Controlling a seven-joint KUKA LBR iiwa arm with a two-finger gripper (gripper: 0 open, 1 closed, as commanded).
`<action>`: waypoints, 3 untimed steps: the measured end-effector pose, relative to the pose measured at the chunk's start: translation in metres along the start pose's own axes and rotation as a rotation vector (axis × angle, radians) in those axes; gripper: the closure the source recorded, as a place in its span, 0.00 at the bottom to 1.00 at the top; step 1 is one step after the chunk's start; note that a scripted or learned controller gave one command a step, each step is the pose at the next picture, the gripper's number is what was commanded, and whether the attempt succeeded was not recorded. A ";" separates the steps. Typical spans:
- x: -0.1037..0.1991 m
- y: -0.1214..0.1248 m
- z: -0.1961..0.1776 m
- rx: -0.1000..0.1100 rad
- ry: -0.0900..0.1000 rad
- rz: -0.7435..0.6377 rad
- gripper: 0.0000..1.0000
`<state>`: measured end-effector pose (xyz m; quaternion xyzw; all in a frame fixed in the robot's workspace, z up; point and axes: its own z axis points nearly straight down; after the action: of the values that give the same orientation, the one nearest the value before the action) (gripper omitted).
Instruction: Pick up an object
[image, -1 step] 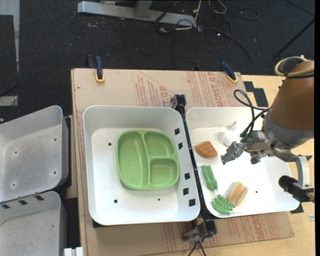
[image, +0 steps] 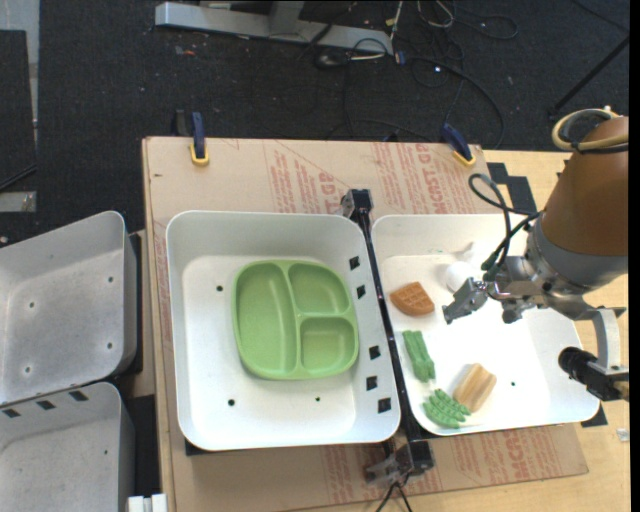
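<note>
From my overhead camera I saw the arm (image: 585, 215) reaching in from the right over the right bin (image: 560, 395), with the hand (image: 470, 298) low above the bin's upper middle. I could not tell whether it was released or clenched, and I saw nothing between its tips. Just left of it lay a brown waffle piece (image: 412, 298), close to the divider between the bins. Below that, a green pod (image: 418, 355) ran along the same left edge, and a leafy green piece (image: 445, 410) sat near the front rim, touching a tan bread roll (image: 475, 386). A small white item (image: 458, 268) lay near the back wall. Open floor remained at the bin's right side. The left bin (image: 200, 400) held a green divided plate (image: 296, 319), centred, with clear margins on all sides. Both bins sat on the tabletop (image: 260, 175).
</note>
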<state>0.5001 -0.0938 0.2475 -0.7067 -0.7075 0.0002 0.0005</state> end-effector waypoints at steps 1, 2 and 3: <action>-0.001 -0.003 0.063 0.003 0.001 0.003 0.00; -0.002 -0.007 0.125 0.003 0.001 0.003 0.00; -0.002 -0.007 0.157 0.003 0.001 0.003 0.00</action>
<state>0.4928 -0.0955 0.0905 -0.7077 -0.7065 0.0009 0.0017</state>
